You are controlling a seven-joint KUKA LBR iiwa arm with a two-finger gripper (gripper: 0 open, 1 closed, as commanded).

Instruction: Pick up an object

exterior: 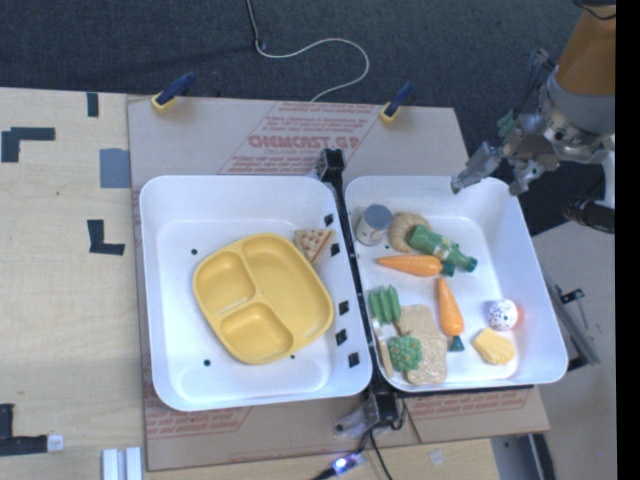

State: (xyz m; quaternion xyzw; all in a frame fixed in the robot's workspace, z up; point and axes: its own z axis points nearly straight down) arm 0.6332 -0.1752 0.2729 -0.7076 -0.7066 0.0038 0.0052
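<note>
The right bin holds several toy foods: a grey can, a tan pastry, a green bottle-like piece, two carrots, green beans, broccoli on a bread slice, a white ball and a yellow wedge. My gripper hovers above that bin's far right corner. It is open, with nothing between its fingers.
In the left bin lie a yellow divided plate and a small waffle piece near the divider. Both bins rest on cardboard held by two clamps. A white cable loops behind.
</note>
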